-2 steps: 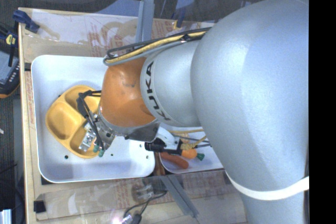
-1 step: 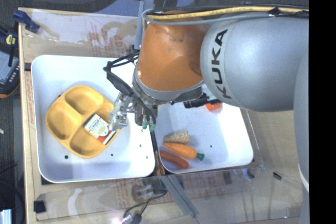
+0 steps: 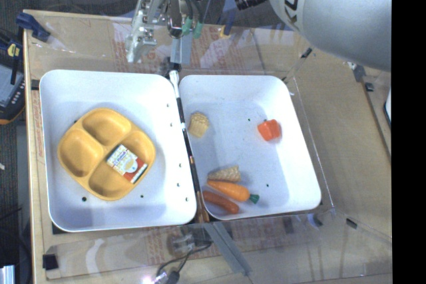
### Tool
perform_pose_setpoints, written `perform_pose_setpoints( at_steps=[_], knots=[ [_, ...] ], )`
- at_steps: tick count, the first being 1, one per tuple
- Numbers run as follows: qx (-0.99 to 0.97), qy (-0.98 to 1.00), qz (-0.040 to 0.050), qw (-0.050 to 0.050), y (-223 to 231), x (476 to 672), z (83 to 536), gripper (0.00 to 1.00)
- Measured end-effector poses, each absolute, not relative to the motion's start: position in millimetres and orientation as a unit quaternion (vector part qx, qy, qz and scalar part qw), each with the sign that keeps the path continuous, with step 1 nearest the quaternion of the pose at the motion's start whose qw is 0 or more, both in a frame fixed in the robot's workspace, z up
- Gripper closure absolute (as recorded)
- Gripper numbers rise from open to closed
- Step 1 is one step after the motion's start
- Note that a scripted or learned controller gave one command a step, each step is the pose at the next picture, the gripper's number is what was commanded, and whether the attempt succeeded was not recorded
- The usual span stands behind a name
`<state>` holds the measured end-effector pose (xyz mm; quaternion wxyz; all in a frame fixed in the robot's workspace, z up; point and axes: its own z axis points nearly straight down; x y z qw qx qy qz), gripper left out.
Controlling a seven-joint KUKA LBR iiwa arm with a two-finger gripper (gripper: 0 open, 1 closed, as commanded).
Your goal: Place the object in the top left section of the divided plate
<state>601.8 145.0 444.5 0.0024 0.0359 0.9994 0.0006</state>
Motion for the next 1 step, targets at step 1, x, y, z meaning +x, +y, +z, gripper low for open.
perform_pose_setpoints(
  at_steps=[1],
  knots=[
    [-0.040, 0.999, 0.0004, 0.002, 217.9, 627.4, 443.0, 1.00]
  ],
)
